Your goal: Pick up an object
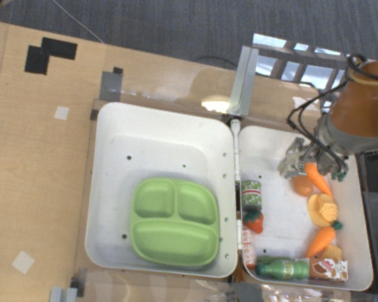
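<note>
The wide tan wooden bench (23, 178) fills most of the frame and carries 2 shallow white plastic bins side by side. The left white bin (128, 131) sits at centre and holds a light-green plastic tray with 3 compartments (176, 221), lying flat toward the bin's lower edge. The right white bin (274, 216) sits right of centre and holds all the small toy items.

The grey arm with its orange band (365, 99) comes in from the upper right, and its 2-finger metal gripper (310, 165) hangs over the upper part of the right bin. Whether the gripper is released or clenched cannot be told here; nothing is plainly seen held in it.

Just beside the gripper, below and to its right, lies a small orange toy carrot (318, 179), with a round orange piece (302, 187) touching it. Lower down are a yellow toy corn piece (323, 210) and a second orange carrot (321, 240). Along the bin's lower edge lie a green plastic bottle (283, 268) and a small red and white carton (330, 269). By the left wall are a small green labelled can (249, 192) and a red toy strawberry (254, 221).

As I judge it, the pick is not yet done: every item rests on the bin floor, and grasping and lifting 1 of them remain.
</note>
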`<state>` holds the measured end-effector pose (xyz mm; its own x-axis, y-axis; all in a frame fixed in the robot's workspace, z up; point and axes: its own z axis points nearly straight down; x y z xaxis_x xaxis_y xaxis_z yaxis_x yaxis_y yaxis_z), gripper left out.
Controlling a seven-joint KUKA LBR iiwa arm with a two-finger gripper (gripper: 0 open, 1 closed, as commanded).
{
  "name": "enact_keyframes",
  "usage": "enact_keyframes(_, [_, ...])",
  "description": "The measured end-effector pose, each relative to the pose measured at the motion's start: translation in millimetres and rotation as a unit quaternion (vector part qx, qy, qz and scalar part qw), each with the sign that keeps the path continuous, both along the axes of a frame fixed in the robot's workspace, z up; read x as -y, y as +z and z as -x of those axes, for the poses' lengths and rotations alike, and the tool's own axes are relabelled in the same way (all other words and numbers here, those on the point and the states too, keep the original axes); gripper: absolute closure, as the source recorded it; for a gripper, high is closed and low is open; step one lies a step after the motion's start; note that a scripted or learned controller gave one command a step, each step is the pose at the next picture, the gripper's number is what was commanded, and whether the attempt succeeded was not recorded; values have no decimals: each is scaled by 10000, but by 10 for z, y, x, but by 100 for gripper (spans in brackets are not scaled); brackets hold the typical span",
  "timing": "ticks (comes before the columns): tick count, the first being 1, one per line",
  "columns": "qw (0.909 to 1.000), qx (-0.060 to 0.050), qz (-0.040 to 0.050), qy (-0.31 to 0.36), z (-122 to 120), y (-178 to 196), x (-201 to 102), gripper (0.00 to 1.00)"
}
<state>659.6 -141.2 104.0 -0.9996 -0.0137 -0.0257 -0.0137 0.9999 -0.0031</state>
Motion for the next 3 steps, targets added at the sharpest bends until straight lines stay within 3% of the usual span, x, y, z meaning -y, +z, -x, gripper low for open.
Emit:
enact_keyframes(1, [9992, 14, -24, -405, 37, 1653, -680, 100])
enact_keyframes(2, [9883, -31, -39, -1525, -13, 2682, -604, 100])
enact_keyframes(3, [9748, -22, -48, -2230, -3, 3734, -292, 100])
